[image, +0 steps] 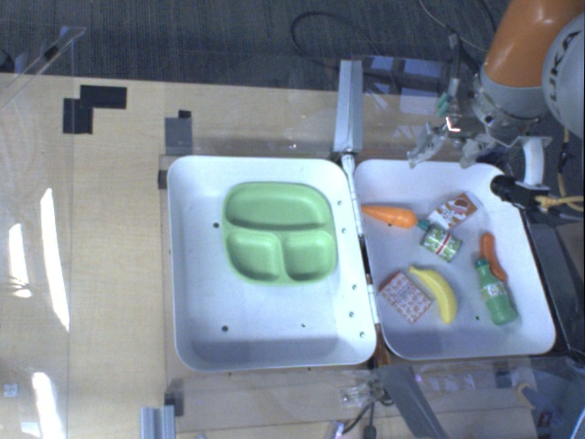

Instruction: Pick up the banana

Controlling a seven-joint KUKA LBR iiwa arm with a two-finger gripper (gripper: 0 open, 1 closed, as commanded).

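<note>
Near, right bin [539, 337]: banana [436, 292] lying flat, just right of checkered block [405, 297], left of green bottle [495, 294]. Farther in: carrot [389, 216], two small cartons. Left bin [196, 245]: green tray [280, 230]. Far right: claw [443, 149] open, gripping nothing, over bin's far rim.

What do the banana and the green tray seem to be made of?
The banana looks like smooth toy plastic: uniformly yellow with a slight sheen. The green tray seems moulded plastic with a matte finish, judging by its rounded compartments and even colour.
</note>
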